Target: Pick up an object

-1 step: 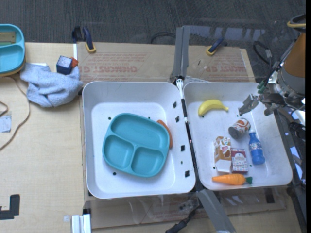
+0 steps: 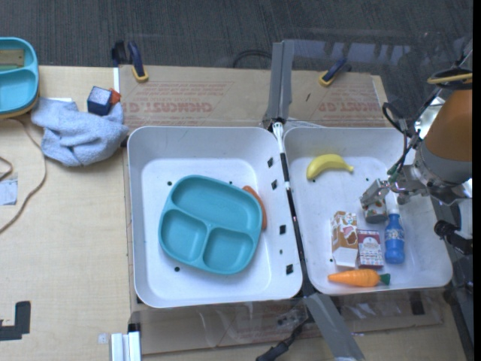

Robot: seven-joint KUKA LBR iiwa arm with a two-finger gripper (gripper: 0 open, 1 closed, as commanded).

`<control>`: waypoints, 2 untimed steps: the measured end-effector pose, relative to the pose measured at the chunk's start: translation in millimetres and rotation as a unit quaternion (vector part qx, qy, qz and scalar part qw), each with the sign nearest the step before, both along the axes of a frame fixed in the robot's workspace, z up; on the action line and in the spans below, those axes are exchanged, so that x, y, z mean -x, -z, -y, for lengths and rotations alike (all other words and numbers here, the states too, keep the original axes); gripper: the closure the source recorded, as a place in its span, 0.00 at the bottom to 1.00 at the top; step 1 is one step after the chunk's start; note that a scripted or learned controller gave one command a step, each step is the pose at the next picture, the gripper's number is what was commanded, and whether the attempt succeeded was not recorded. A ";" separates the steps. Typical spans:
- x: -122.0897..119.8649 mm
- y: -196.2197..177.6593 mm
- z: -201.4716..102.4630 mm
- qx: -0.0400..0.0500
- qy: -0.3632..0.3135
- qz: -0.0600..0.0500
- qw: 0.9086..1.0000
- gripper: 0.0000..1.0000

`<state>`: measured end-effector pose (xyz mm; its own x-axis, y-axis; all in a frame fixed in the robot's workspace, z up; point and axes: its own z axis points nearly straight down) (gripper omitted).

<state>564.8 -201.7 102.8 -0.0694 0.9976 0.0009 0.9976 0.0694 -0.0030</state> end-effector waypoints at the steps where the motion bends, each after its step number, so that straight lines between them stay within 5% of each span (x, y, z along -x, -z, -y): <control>1: 0.2 -5.4 0.5 -0.001 0.001 -0.002 1.000 1.00; 2: -18.5 -91.4 -40.3 0.001 0.008 -0.001 1.000 1.00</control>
